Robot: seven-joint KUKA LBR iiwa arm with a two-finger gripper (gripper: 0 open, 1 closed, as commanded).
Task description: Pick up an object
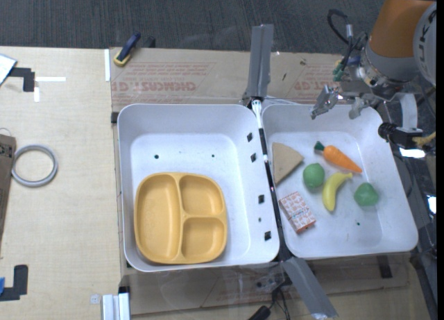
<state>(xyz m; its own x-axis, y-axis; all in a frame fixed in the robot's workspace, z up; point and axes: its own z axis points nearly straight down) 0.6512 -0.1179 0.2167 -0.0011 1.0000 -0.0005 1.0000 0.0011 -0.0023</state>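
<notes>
The right bin (388, 239) holds several toy foods: a tan sandwich wedge (285, 160), an orange carrot (340, 158), a green lime (313, 175), a yellow banana (332, 190), a green round fruit (365, 194) and a red-patterned small carton (297, 212). My gripper (341, 101) hangs over the back edge of that bin, above and behind the carrot, its two fingers spread apart with nothing between them. It touches none of the foods.
The left bin (139, 138) holds a yellow divided plate (181, 216). A tape roll (31, 165) lies on the bench at far left. A grey post (259, 62) stands between the bins at the back. The orange-banded arm (406, 13) fills the upper right.
</notes>
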